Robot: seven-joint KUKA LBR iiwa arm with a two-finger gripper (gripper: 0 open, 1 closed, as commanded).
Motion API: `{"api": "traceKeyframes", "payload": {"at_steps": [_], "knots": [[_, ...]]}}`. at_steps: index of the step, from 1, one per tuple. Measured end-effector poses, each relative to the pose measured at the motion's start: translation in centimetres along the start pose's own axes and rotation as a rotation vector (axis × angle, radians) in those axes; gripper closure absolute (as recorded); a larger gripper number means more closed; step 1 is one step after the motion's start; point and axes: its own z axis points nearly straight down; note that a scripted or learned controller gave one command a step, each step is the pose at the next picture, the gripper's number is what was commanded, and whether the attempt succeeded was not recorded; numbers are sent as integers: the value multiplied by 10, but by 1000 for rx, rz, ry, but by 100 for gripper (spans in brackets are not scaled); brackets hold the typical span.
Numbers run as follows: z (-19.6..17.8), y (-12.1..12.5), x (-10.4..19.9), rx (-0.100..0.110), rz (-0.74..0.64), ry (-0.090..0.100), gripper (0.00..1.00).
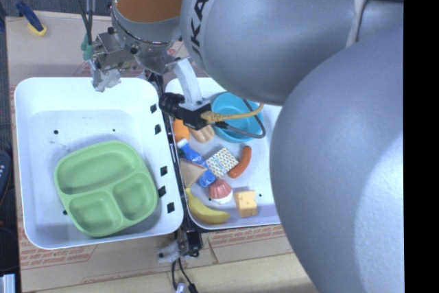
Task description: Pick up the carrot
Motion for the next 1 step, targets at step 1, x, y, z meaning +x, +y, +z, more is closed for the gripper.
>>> {"api": "traceKeyframes", "payload": {"at_steps": [1], "knots": [[-113, -8, 8, -3, 405, 2, 100]]}}
